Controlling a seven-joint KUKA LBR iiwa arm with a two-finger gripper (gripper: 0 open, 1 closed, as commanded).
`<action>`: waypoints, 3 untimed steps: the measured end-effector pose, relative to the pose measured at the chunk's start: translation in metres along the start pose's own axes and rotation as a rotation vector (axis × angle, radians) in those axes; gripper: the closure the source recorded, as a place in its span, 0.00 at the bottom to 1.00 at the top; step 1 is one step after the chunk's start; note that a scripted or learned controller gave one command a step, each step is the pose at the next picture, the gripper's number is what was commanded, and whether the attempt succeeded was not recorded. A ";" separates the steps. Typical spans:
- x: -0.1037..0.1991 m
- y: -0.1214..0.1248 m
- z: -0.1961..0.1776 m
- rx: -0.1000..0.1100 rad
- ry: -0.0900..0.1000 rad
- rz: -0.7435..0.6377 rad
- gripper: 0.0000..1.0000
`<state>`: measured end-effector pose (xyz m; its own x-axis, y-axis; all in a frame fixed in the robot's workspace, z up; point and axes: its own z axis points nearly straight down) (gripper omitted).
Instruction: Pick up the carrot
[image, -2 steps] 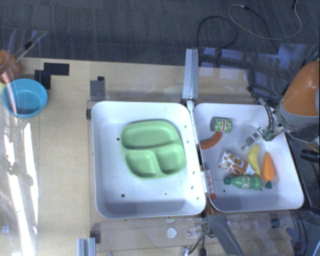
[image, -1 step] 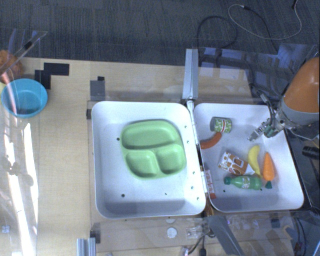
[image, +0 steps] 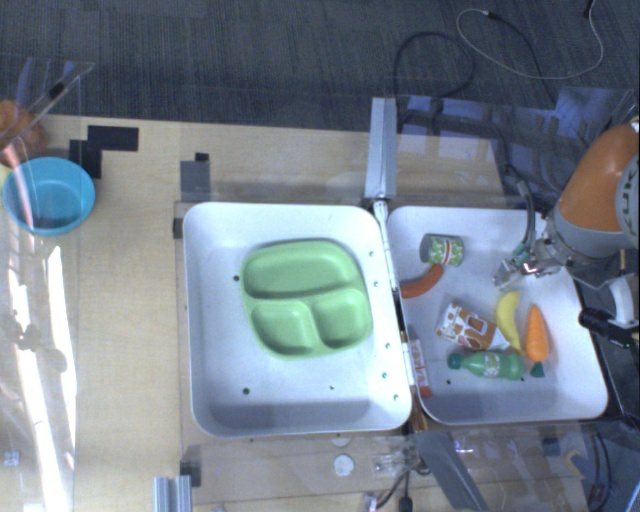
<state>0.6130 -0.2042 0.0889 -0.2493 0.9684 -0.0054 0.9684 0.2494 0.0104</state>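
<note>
Orange tapered carrot (image: 538, 334) lies touching the yellow banana (image: 510, 317) at right of frame; claw (image: 524, 264) above, grip state unreadable. Risk: grabbing banana instead.

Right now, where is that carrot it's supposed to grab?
The carrot lies in the right-hand bin, near its right wall, right beside the banana and just above the green bottle.

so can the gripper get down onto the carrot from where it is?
Probably yes. The gripper hangs just up-left of the carrot, whose top is uncovered. The banana lies tight against its left side and the bottle sits near its lower end, so finger room looks slim.
</note>
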 end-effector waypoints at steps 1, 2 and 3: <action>0.000 0.000 0.000 0.000 0.000 0.000 0.00; 0.000 0.003 -0.013 -0.007 -0.003 -0.005 1.00; 0.001 0.003 -0.013 -0.007 -0.003 -0.005 0.00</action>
<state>0.6158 -0.2029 0.1019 -0.2544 0.9671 -0.0089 0.9669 0.2545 0.0172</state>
